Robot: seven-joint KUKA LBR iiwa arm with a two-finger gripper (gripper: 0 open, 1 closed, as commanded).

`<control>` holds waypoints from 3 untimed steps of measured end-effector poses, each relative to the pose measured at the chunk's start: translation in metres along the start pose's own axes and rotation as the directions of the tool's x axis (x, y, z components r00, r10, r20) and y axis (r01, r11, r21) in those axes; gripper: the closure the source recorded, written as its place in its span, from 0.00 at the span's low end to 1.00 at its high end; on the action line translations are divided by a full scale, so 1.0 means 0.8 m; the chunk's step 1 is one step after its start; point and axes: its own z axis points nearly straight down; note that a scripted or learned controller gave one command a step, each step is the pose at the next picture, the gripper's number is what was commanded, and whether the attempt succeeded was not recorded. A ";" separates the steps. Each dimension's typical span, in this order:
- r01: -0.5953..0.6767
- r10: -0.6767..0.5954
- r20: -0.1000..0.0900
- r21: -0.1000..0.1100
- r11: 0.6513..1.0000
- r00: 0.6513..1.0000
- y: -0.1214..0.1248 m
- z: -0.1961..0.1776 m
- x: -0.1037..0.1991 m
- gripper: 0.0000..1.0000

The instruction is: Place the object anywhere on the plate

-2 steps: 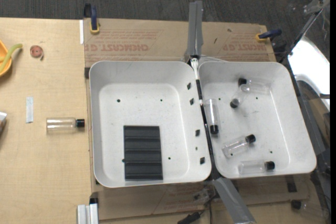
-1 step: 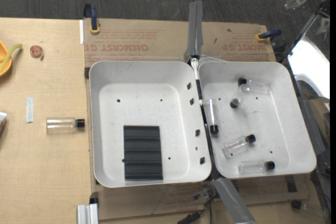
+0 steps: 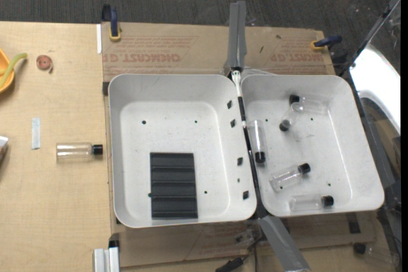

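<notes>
A black ribbed plate [image 3: 173, 185] lies flat in the near part of the left bin [image 3: 127, 95]. Several clear vials with black caps lie loose in the right bin [image 3: 347, 105]. One vial [image 3: 257, 141] runs along that bin's left wall and another vial [image 3: 290, 176] lies tilted near the middle. A third vial [image 3: 311, 202] rests by the front rim. Two more vials sit toward the back, around [image 3: 298, 102].
Left of the bins, on the wooden bench, lie a stray clear vial [image 3: 78, 150], a small pale strip [image 3: 36, 133], a brown disc [image 3: 43, 62] and a yellow object [image 3: 6, 70]. Clamps [image 3: 110, 21] hold the cardboard behind the bins. A white curved shape [image 3: 377, 76] stands at the right edge.
</notes>
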 end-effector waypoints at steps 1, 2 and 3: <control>-0.170 0.170 0.000 0.000 0.986 0.986 -0.029 0.000 0.063 0.00; -0.284 0.284 0.000 0.001 0.959 0.959 -0.009 0.001 -0.024 0.00; -0.396 0.396 0.000 0.000 0.918 0.918 -0.003 0.003 0.043 0.00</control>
